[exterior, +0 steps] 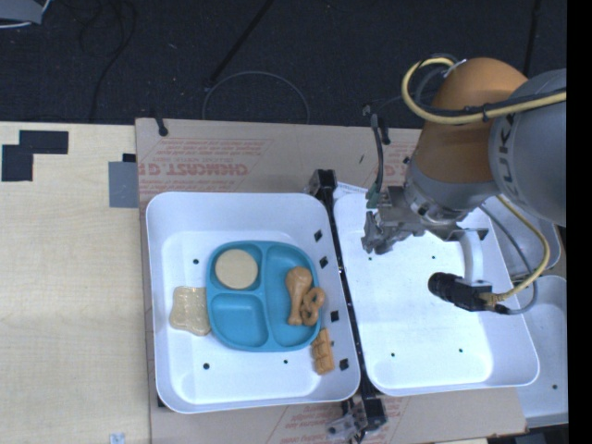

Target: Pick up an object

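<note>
Camera view: the pincer point(378, 240) hangs low over the right bin point(435, 340), its spread impossible to judge, nothing visibly held. All candidates lie to its left, a drumstick point(298, 293) on the blue tray point(242, 326). Picking not yet done.

Gripper point(376, 234): fingers are a dark cluster over the right bin point(435, 359), too small and shadowed to tell how they stand or whether anything sits between them. Arm point(518, 155) is cut off by the right edge; its bulk hides the right bin's far right corner. Small tan piece point(322, 351) by the blue tray point(242, 324): too small to identify, and can't tell if it touches the tray rim. Printed lettering on the cardboard point(199, 167) reads reversed and is only partly legible. Clamp hardware at the bottom point(356, 424) is clipped by the edge. Cables at the top fade into the dark floor.
</note>
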Motion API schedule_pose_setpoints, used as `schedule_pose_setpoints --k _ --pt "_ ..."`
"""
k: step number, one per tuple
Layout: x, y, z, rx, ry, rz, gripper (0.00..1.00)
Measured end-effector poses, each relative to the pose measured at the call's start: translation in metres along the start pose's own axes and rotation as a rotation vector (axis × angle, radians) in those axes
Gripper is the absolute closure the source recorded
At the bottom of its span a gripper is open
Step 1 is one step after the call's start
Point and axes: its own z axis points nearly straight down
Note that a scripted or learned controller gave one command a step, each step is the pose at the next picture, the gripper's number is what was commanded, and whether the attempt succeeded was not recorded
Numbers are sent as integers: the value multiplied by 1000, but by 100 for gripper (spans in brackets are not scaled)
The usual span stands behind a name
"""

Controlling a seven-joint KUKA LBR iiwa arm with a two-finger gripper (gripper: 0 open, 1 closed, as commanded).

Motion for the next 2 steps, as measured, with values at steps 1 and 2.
schedule_pose_setpoints --k 1,2 --pt "42 1 7 1 -1 1 100" --pt "100 -4 18 1 -1 0 100"
